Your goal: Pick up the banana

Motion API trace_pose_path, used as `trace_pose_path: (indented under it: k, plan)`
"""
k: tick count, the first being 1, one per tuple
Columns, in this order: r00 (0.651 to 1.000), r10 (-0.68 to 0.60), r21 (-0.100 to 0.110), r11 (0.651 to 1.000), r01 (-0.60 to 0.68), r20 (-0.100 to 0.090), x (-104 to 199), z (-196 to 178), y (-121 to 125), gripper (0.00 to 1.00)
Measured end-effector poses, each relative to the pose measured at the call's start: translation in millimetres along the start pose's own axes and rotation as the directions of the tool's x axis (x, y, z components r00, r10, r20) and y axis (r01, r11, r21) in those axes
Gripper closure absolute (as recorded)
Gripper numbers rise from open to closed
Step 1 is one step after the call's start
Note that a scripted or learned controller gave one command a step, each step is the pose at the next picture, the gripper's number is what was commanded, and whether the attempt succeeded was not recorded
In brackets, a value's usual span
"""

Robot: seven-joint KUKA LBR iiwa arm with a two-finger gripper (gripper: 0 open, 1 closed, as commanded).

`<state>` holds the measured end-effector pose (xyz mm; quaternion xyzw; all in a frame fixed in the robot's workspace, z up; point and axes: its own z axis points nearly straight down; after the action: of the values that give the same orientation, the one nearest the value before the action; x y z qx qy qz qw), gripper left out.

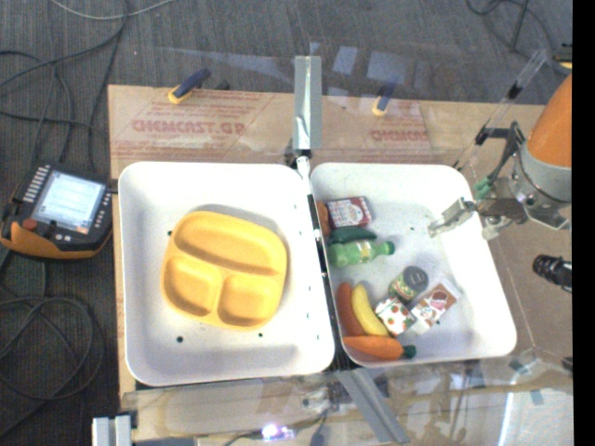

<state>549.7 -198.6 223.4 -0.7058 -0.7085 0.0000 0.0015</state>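
**Gripper at right bin's far-right edge, banana untouched at near-left**

Two-finger gripper (457, 214) sits over the right side of the right white bin (469, 291), near its right rim. Fingers too small and blurred; cannot tell whether parted or closed. Nothing visible between them. Below it only bare bin floor.

Small yellow curved banana (367, 310) lies in the near-left part of the right bin, well apart from the gripper. It is boxed in: an orange-red sausage-shaped item (346, 307) just beside it on the left, an orange carrot with green tip (376, 347) along the near wall touching or almost touching its lower end, a small red-and-white printed carton (395, 316) against its right side. A second carton with brown-and-white faces (435, 304) and a small round dark-lidded can (409, 282) sit just right of that. Farther back: a green plastic bottle lying on its side (361, 250), and a red-and-white box (350, 212) near the far-left corner.

Left white bin (139, 277) holds a yellow three-compartment tray (225, 268), roughly centred.

Grey arm with orange band (554, 147) comes in from the right edge, wrist over the right bin's rim, gripper pointing left into the bin. An orange-edged handheld pendant with lit screen (56, 210) lies on the floor left of the bench.
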Motion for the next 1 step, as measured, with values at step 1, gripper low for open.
trace_pose_path:
  k: [1]
  plan:
    - [0.981, -0.195, 0.001, 0.981, 0.195, -0.001, 75.5, 77.8, -34.3, 0.00]
